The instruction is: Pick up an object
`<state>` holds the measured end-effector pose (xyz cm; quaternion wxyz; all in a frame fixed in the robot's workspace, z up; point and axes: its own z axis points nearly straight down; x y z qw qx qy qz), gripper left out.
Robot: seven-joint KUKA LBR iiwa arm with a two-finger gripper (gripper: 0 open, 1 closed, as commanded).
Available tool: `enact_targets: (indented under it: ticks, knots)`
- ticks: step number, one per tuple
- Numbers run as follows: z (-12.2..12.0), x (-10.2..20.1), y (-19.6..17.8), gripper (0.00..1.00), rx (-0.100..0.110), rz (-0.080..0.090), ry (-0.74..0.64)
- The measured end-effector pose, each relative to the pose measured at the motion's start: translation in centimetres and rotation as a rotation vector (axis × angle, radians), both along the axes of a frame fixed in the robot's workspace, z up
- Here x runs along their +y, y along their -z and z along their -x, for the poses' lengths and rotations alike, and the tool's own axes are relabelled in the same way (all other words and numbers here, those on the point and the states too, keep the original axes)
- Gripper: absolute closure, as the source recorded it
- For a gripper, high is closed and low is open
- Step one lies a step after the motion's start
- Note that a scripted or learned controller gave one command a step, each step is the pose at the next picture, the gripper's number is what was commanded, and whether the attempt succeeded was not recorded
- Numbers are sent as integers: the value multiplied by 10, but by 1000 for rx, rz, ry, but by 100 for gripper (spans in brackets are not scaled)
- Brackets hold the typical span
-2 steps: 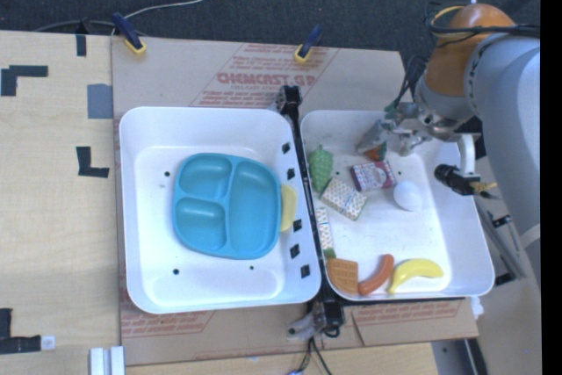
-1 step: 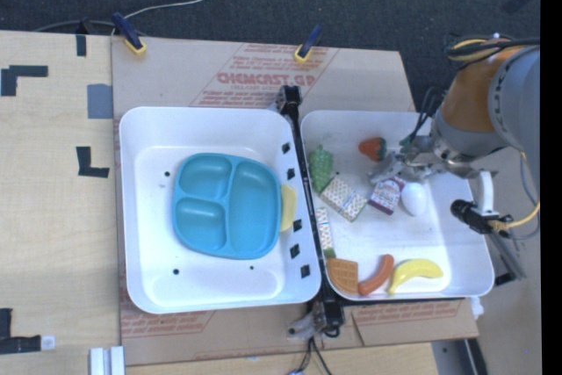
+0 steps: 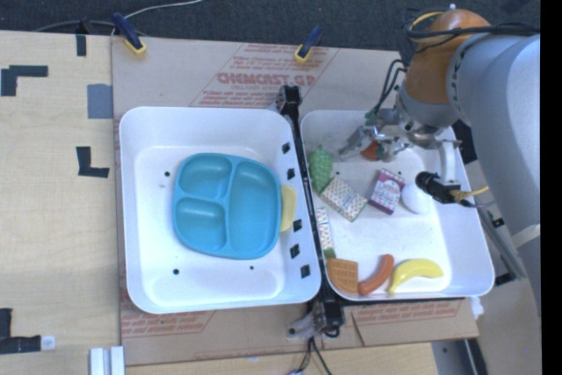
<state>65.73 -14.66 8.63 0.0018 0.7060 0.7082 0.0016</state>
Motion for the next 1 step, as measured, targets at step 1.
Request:
enact_targets:
  ticks: [1]
  knots:
    - [-11,-51,-53,0,3,2,2]
